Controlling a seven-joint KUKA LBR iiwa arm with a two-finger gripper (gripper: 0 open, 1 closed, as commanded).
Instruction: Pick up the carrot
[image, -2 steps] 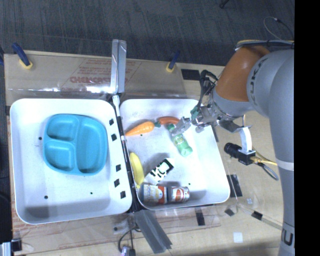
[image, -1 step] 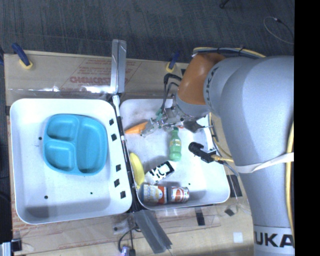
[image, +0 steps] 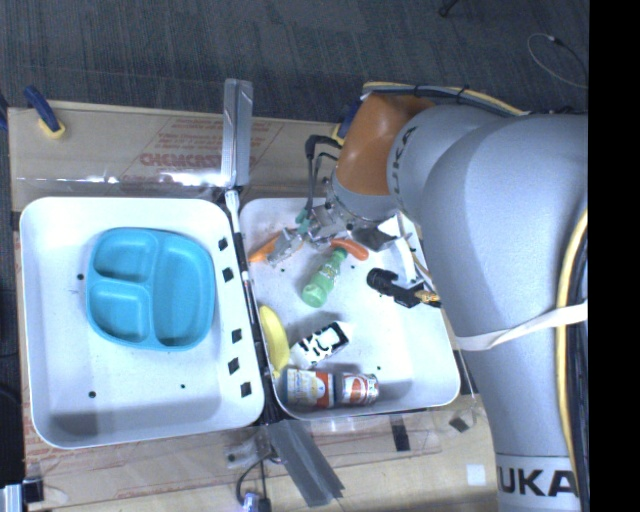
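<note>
Over the carrot (image: 262, 249), right bin (image: 420, 380).
Jaws low at the bin's top-left, can't tell if open or closed. Carrot lies just left, by the bottle (image: 322, 280), not gripped.

The bench (image: 120, 150), seemingly cardboard-topped, bears the left bin (image: 40, 300) and right bin (image: 430, 370) side by side.
</note>
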